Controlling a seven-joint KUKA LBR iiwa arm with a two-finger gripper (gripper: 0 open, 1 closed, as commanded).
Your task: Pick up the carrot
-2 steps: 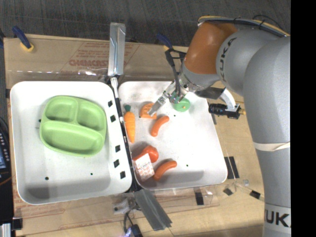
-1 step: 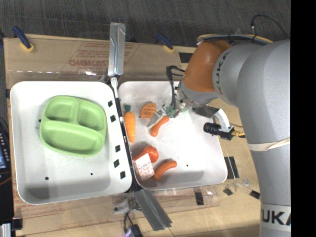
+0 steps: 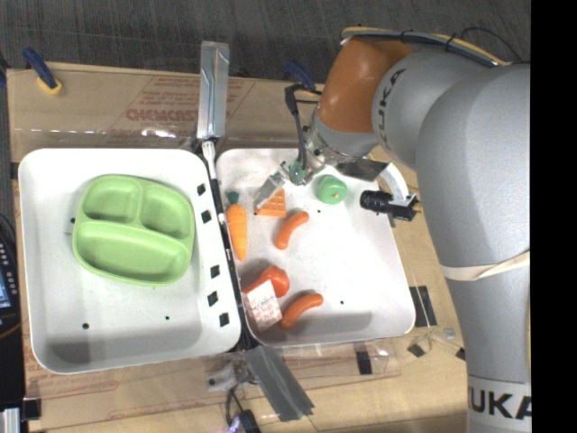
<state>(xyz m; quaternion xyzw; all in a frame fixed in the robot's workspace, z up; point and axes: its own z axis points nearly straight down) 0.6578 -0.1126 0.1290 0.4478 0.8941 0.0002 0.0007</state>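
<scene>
The carrot [image 3: 237, 230], orange with a small green top, lies along the left wall of the right bin [image 3: 383, 269], pointing toward the front. My gripper [image 3: 281, 181] hangs over the back of that bin, up and to the right of the carrot and apart from it. Its fingers [image 3: 269, 190] stand open just above an orange wedge [image 3: 274, 205], with nothing between them.
The right bin also holds a green round piece [image 3: 331, 188], two orange-red sausages [image 3: 290, 228] [image 3: 302, 307] and a red labelled item [image 3: 264, 293]. A green divided plate [image 3: 135, 228] sits in the left bin [image 3: 54, 332]. The arm's bulk covers the bench at the right.
</scene>
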